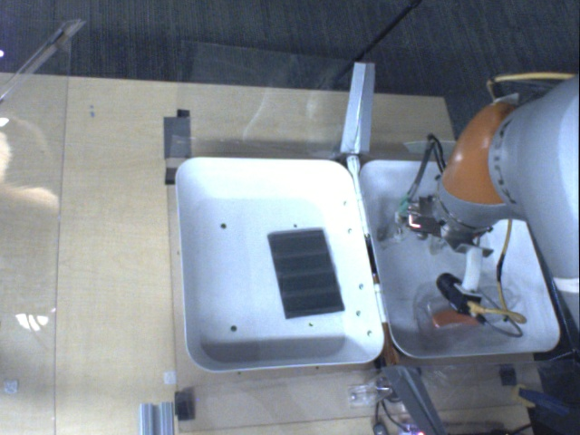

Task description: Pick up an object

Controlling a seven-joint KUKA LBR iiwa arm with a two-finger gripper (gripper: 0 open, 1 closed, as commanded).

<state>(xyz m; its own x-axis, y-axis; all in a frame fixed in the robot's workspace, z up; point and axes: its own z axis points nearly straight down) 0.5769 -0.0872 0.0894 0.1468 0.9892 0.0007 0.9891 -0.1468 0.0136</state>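
Note:
A dark grey ribbed rectangular pad lies flat near the middle of the left bin. In the right bin, a small reddish-brown object rests near the front wall, apparently inside a faint clear round shape. My gripper hangs over the middle of the right bin under the orange-banded wrist, behind and slightly left of the reddish-brown object. The wrist hides the space beneath it.
The two bins meet at a shared wall, with a metal post standing behind it. The arm's grey body covers the right bin's right side. Bare wooden bench spreads to the left.

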